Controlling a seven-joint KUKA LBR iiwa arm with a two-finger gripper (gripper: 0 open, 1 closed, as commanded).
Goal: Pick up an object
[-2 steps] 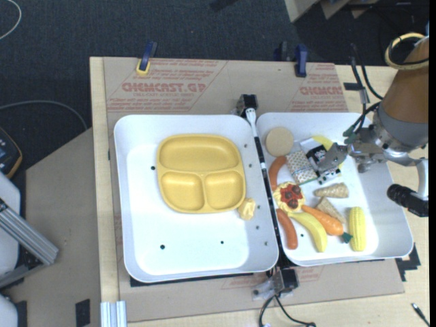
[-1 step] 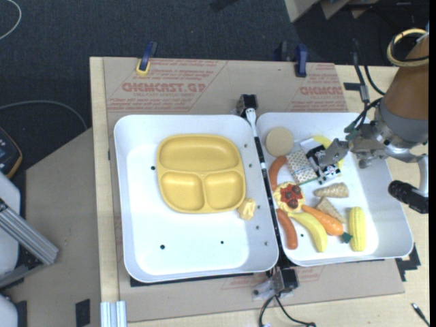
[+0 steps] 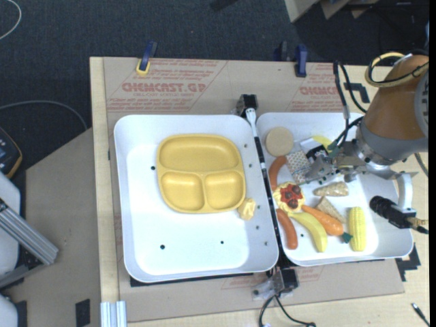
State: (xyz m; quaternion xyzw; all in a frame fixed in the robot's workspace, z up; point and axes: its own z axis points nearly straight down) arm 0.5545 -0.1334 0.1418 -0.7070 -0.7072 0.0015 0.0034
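1. A grey KUKA arm [image 3: 398, 107] with an orange band reaches in from the right over the right bin [image 3: 402, 251], its gripper [image 3: 325, 167] low among a crowd of toy food near the bin's middle.

2. The pick looks unfinished: every item in view lies on the bin floor, and none can be seen lifted clear (the judgement rests on this one slanted view).

3. Candidates for the pick sit close around the gripper: a round tan disc [image 3: 279, 142] toward the bin's upper left, a pizza slice [image 3: 289, 195] just below and left of the tool, a pale wedge [image 3: 332, 190] directly beneath it, a banana [image 3: 312, 227], a carrot [image 3: 329, 220], a corn cob [image 3: 356, 227] and two sausages, one [image 3: 274, 170] along the left wall and another [image 3: 288, 228] lower down.

4. How far the jaws stand apart cannot be told; the tool's dark metalwork blurs into the clutter below it, and whether it touches the pale wedge or merely hovers above it is equally unclear.

5. The left bin [image 3: 136, 203] carries a yellow divided tray [image 3: 201, 172] and a small yellow piece [image 3: 247, 210] by its right wall, well apart from the arm.

6. What is left, by this reading: a firm close on one item, then a lift.
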